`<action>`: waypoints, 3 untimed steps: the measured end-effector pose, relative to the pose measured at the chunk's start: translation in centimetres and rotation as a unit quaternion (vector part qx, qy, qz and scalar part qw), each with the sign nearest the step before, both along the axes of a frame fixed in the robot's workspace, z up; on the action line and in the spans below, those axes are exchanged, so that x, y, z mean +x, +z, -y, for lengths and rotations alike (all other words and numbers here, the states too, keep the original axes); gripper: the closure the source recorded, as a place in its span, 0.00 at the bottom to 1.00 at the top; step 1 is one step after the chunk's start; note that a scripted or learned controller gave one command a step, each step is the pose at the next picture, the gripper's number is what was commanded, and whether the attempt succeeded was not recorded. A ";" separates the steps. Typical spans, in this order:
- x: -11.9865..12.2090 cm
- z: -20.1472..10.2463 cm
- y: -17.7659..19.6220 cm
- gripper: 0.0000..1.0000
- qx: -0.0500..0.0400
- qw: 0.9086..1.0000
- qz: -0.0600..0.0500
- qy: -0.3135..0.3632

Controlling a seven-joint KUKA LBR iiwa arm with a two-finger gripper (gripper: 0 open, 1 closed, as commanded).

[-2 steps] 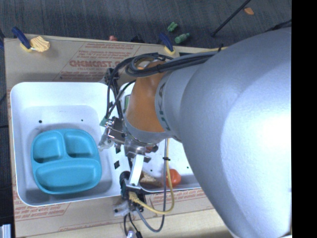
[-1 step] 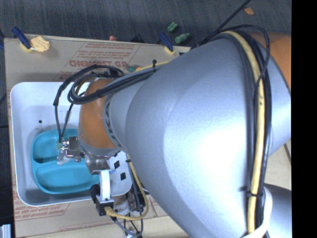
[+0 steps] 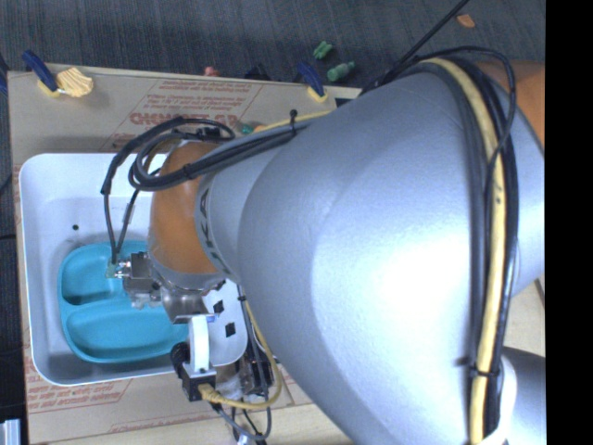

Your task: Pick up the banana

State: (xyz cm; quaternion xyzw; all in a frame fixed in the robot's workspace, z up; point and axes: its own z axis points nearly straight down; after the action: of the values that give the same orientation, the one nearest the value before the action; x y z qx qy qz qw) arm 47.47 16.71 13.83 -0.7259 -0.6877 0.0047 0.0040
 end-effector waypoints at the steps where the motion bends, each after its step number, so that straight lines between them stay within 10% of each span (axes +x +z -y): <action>1: 0.5 7.1 7.8 1.00 0.000 1.000 0.004 0.009; 2: 0.0 0.4 1.9 1.00 0.000 1.000 0.002 -0.019; 3: 0.2 3.5 22.3 1.00 0.001 0.999 0.006 0.044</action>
State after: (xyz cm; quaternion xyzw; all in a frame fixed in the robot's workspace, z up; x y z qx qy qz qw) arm 47.65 13.18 36.16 -0.6952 -0.7188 0.0004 0.0003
